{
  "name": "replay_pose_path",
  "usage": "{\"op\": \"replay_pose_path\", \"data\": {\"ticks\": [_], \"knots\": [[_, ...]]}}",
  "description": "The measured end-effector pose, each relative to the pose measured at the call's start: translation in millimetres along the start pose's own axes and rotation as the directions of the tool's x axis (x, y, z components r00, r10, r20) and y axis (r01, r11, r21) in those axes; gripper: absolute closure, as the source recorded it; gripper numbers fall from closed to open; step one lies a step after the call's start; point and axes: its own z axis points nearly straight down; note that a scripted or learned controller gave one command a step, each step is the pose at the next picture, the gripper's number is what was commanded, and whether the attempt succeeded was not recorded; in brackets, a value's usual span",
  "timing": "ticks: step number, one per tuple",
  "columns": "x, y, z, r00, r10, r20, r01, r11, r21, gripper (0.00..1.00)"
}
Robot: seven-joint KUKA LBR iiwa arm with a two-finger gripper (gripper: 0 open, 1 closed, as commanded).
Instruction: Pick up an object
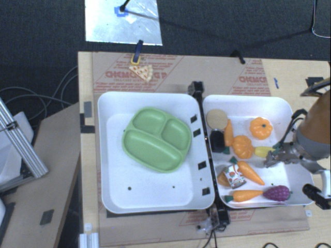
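Brown bench sheet (170, 71) printed "CHONGA", partly legible, labelled carton (235, 175) unreadable

We see two white bins: the left bin (111, 190) carries a pale green divided plate (156, 138), the right bin (282, 110) a crowd of toys. Among them sit an orange pumpkin (260, 127), a second orange fruit (242, 146), two orange carrots (250, 173) (247, 195), a purple bunch of grapes (276, 192), a beige disc (217, 119) and a black block (216, 141). The surface (170, 71) is tan with faded red lettering. The claw (273, 159) is dark grey.
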Motion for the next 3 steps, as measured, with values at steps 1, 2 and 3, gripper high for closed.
{"op": "replay_pose_path", "data": {"ticks": [1,2,3], "knots": [[-3.2,0.3,-63.9,1.0,-0.003,0.002,0.003,1.0,-0.003,1.0],[-5.0,6.9,-108.4,1.0,-0.004,0.002,0.004,1.0,-0.003,1.0],[-5.3,8.3,-130.4,1.0,-0.004,0.001,0.004,1.0,-0.001,1.0]]}}
